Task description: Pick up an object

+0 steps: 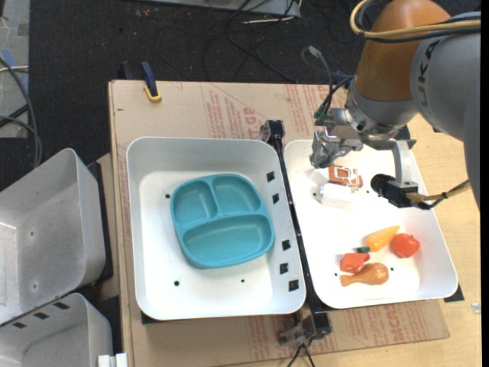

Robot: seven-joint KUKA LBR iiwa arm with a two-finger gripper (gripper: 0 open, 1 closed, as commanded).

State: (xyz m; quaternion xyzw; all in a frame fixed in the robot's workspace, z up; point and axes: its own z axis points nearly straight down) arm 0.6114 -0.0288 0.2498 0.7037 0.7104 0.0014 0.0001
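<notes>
The gripper (pixel 327 153) hung low over the right bin (pixel 435 277), just beside a small orange-and-white box (pixel 344 177). Whether it gripped anything I cannot tell. Toy foods (pixel 378 254) lay nearer the front; a blue divided plate (pixel 221 220) sat in the left bin (pixel 149 281)

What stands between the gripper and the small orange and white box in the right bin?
Nothing visible does. The gripper hangs at the far end of the right bin, just beside the orange and white box, with bare bin floor between them.
</notes>
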